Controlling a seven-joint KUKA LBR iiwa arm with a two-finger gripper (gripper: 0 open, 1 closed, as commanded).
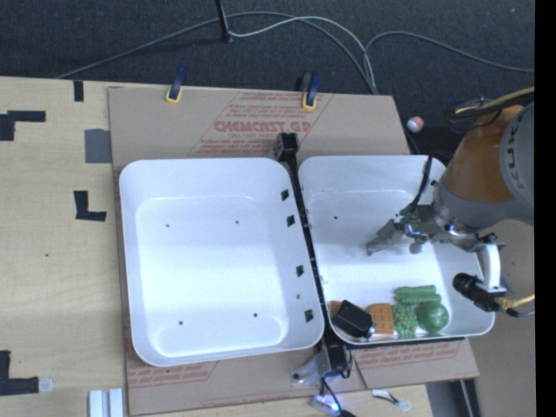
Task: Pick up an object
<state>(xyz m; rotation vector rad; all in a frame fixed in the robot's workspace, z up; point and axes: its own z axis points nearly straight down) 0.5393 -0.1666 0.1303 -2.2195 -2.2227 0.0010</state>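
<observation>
Clustered along right bin's (365, 176) near edge: black block (353, 319), orange piece (380, 317), green toys (420, 309); above them, over bare floor, gripper (384, 240), fingers slightly apart, holding nothing; left bin (208, 176) alongside.

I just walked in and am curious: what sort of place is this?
Probably a robotics lab test bench: a grey-and-orange arm reaches over two white bins, toy-like objects lie in one, cardboard is clamped down, and cables trail.

The arm (486, 168) is cut off at the right edge.
</observation>
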